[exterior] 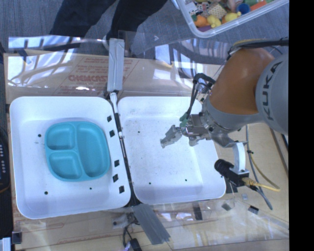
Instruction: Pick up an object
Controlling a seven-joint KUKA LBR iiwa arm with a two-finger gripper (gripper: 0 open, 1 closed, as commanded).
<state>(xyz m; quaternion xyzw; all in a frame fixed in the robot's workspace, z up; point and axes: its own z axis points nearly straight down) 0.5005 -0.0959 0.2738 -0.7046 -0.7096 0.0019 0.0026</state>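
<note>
**Mia:** Blue plastic, that was the divided tray (77, 150). It lay flat in the left bin (24, 196), with three little rooms in it. I think it was light and stiff, and smooth, so it could slip.

**Ben:** Where would you grab it?

**Mia:** On the thin rim, I guess. The middle was too flat to pinch.

**Ben:** Was the end effector (169, 138) near it?

**Mia:** No. It hung over the right bin (162, 188), well apart from the tray. It was small and blurry, so I could not tell if it was apart or together. I saw nothing held in it.

**Ben:** What else was hard to see?

**Mia:** Far off, a clear box (230, 14) of bright toys was cut off at the top. The toys were too small to name.
</note>
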